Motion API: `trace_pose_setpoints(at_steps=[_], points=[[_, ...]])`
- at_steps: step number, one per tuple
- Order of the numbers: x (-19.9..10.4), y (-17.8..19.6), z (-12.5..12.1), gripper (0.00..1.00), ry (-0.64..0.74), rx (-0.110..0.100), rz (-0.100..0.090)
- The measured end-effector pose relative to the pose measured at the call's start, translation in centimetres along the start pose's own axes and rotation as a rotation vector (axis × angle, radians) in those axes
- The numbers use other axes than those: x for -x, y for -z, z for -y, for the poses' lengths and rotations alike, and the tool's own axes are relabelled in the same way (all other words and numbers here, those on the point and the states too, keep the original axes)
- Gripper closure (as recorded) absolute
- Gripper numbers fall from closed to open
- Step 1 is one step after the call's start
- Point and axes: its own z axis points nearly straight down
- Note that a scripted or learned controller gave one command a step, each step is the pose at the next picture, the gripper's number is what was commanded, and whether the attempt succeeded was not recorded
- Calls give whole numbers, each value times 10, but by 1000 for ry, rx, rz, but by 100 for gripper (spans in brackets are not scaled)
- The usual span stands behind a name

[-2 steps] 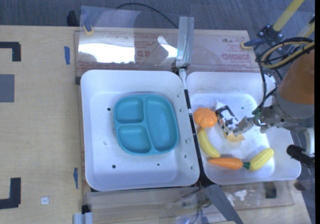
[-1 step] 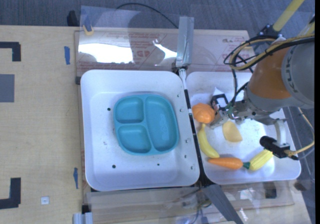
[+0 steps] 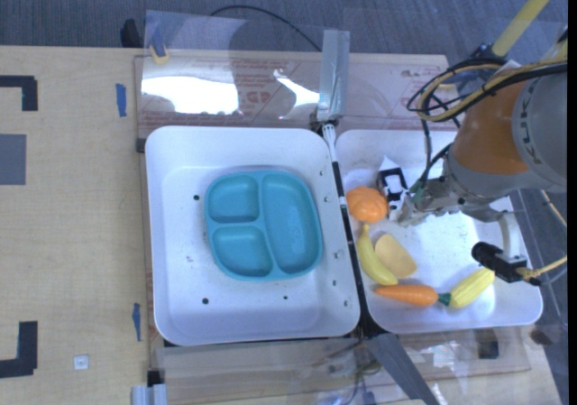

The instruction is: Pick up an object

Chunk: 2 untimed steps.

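- The gripper [image 3: 403, 207] hangs low; I cannot tell its grip.
- The orange [image 3: 366, 204] sits just beside it.
- Go down straight over it, then squeeze gently.

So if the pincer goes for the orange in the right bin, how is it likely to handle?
The orange looks round and smooth, so it would probably roll if nudged and could slip from a two-finger pinch. It sits against the bin wall with a banana just below, which may stop it rolling far. It looks like a toy, so likely light.
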Motion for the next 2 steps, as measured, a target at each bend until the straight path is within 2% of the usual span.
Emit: trace_pose_setpoints(at_steps=[1, 2], points=[[-29, 88, -58, 100, -238, -4, -1], [-44, 152, -108, 100, -159, -3, -1]])
